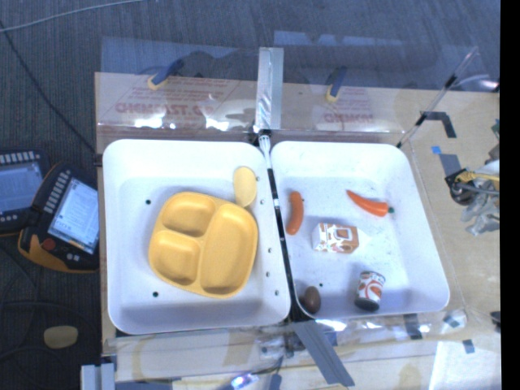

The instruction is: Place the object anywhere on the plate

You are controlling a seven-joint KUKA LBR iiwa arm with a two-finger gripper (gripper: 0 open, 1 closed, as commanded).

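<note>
- Two shallow white bins side by side on the bench: left bin (pixel 122 187), right bin (pixel 410 246), their inner walls touching along the centre line.
- Left bin: a yellow plate (pixel 203 242) with three compartments lies flat on the floor, roughly centred and turned at a slight angle.
- A pale yellow oval piece (pixel 244 185) lies on the left bin's floor, off the plate. It is just beside the plate's upper-right rim and close to the wall between the bins. Contact with the rim: cannot tell.
- Right bin, five items, all apart from one another:
  - an orange-brown sausage (pixel 294 212) lengthwise near the left wall
  - a carrot (pixel 367 204) toward the back, green tip pointing right
  - a small white and orange carton (pixel 336 237) near the middle
  - a small can (pixel 370 290) with a red and white label near the front wall
  - a dark brown round item (pixel 310 300) in the front-left corner; kind not identifiable
- State of the pincer: cannot tell.
- Left of the bench, a handheld control pendant (pixel 63 218) with a lit screen lies on the dark carpet.
</note>
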